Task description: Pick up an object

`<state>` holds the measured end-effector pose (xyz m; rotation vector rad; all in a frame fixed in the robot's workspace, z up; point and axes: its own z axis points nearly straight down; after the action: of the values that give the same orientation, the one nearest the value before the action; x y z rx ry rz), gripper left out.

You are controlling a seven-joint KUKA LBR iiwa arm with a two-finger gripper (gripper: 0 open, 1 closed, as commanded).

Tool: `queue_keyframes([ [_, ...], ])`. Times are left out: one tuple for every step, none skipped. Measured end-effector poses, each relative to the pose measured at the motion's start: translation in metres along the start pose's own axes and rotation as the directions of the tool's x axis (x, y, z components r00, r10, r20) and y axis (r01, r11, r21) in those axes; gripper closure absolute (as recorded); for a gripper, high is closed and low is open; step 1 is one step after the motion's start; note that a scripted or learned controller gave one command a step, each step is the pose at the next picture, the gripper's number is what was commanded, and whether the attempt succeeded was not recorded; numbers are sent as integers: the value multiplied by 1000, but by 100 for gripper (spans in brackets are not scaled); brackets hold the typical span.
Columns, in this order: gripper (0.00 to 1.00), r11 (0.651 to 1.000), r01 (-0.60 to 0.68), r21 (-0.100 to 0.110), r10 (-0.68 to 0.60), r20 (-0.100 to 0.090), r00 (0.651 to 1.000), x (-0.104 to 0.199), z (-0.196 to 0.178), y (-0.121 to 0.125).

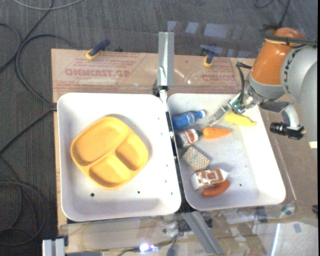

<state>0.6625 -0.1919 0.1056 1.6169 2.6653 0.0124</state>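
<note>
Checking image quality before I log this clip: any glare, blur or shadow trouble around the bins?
Camera view: even lighting, soft short shadows under the yellow divided tray and the carrot; faint reflections on the clear panel behind the right bin; the gripper looks slightly smeared, its fingers hard to read; items stay sharp.

Only lettering anyone could really make out is the reddish print on the brown cardboard sheet (122,73) under the bins, which looks like "CHEMCAST GP" on the left stretch. The same print repeats on the right stretch, partly covered and blurry there. The labels on the small bottles (188,119) and the little carton (208,178) are too tiny to read.
</note>
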Motion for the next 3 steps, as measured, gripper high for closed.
queue_keyframes([
  [100,1000,0,0,0,-1,1000,0,-8,1],
  [0,1000,0,0,0,-1,1000,1,-8,1],
  [0,1000,9,17,-9,-17,1000,35,13,-54],
])
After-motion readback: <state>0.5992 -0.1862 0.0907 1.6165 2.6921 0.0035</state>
